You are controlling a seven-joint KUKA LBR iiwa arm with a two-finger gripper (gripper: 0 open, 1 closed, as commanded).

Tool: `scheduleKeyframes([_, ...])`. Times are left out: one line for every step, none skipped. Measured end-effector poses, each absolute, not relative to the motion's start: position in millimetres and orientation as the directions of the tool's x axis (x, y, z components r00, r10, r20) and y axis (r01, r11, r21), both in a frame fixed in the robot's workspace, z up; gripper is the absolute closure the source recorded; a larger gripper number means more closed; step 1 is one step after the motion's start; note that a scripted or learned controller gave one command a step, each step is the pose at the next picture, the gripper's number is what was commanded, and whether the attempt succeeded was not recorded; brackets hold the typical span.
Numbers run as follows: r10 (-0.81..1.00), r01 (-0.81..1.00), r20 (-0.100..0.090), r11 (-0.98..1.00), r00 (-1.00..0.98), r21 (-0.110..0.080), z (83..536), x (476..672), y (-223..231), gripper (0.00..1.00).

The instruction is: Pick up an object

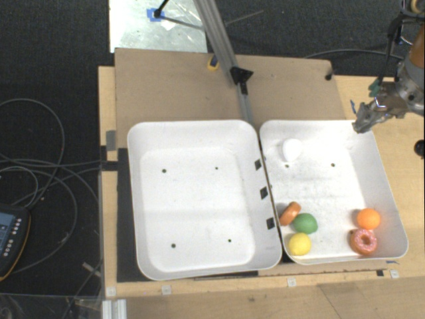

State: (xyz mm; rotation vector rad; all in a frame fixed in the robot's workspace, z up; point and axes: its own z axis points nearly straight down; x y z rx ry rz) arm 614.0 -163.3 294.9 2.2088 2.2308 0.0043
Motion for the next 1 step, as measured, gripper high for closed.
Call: scheduleKeyframes([1.000,1.000,0.002,0.010,-0.010,0.002,279.9,630.6,-115.2,1.00])
